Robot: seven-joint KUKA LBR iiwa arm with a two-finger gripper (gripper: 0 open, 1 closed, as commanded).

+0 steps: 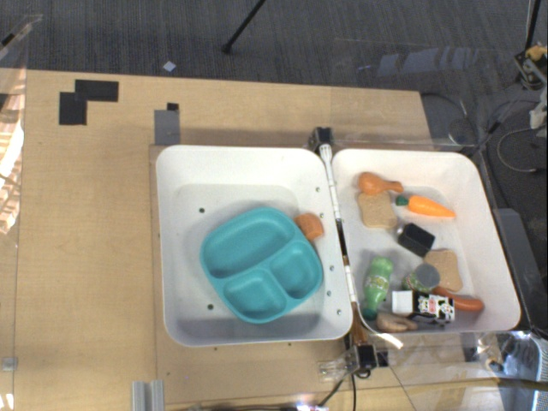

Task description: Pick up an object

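Looking down at a slant on a wooden bench [86, 255] bearing two shallow white bins side by side.

Nearest the viewer, at 6 o'clock in the right bin [479, 182], a tan lump [390, 322] lies against the near wall. Just beyond it sits a black-and-white carton [425, 306], with a red sausage-shaped piece [464, 302] touching it at 3 o'clock. A green bottle [377, 282] lies at the carton's 10 o'clock, close to the dividing wall. A grey round disc [425, 276] rests just past the carton, against a tan bread slice [447, 268] at its 3 o'clock. Farther in, a black block [416, 239] lies tilted near the bin's middle. Beyond that, a second bread slice [375, 211] sits beside an orange carrot [425, 206], green end toward the bread. A brown drumstick shape [378, 182] lies farthest, at 12 o'clock from the bread.

In the left bin [184, 187], a teal plate [261, 265] with three compartments fills the middle. An orange-brown lump [310, 225] touches its rim at 1 o'clock.

Black tape marks [86, 99] sit on the bench at 10 o'clock, well apart from the bins. Grey carpet [128, 15] lies beyond.

How wide the gripper stands, or whether it has hold of anything, cannot be told.
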